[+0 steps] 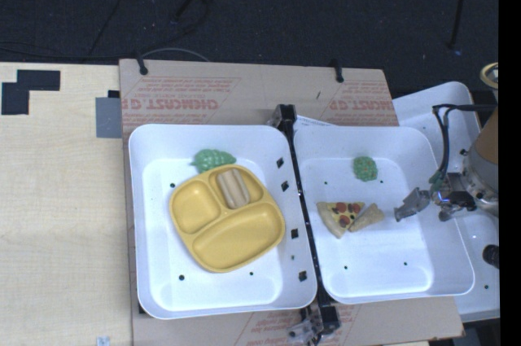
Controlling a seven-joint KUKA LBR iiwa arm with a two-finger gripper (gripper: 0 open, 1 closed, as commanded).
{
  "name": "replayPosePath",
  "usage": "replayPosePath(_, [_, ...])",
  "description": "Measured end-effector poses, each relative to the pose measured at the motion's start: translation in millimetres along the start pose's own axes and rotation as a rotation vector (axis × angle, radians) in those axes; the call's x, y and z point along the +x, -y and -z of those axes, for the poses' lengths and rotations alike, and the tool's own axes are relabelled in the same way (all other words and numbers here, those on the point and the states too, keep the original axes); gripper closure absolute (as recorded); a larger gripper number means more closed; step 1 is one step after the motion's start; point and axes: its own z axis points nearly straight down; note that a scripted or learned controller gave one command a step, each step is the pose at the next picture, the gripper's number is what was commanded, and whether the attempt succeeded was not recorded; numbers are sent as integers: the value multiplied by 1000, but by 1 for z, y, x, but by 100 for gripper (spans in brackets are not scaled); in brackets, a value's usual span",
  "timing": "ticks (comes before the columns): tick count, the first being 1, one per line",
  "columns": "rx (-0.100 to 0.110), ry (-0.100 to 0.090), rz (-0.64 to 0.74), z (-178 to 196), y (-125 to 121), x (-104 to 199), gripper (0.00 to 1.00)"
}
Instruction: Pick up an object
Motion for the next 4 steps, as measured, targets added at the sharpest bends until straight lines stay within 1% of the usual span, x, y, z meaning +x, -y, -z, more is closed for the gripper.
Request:
replayPosePath(1, [-13, 3, 3, 7, -3, 0, 0])
replayPosePath(2, [-8, 2, 4, -39, -1, 8, 0])
replayPosePath(3, [-8, 2, 3, -93, -1, 9, 0])
replayPosePath(4, [-10, 2, 0, -80, -1, 8, 100])
